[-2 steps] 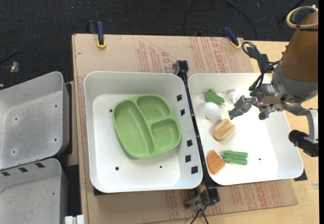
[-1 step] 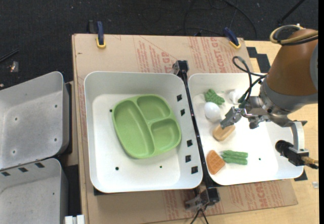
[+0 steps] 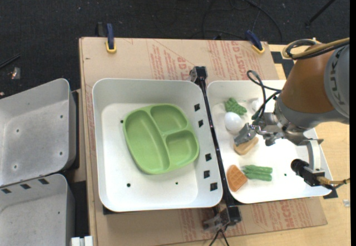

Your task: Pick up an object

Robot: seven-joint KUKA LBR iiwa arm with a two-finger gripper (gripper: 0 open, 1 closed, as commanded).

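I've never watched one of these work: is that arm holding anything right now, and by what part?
It cannot be told. The gripper sits right over a tan block in the right bin, touching or nearly so.

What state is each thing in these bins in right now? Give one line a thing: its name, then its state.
Green divided plate: lying flat in the left bin, tilted askew, compartments bare.
White egg: resting in the right bin.
Green leafy piece: lying beside the egg.
Tan bread piece: lying directly at the gripper.
Green beans: lying flat.
Orange waffle piece: lying flat beside the beans.

Green divided plate (image 3: 161, 138), left bin (image 3: 105, 128).
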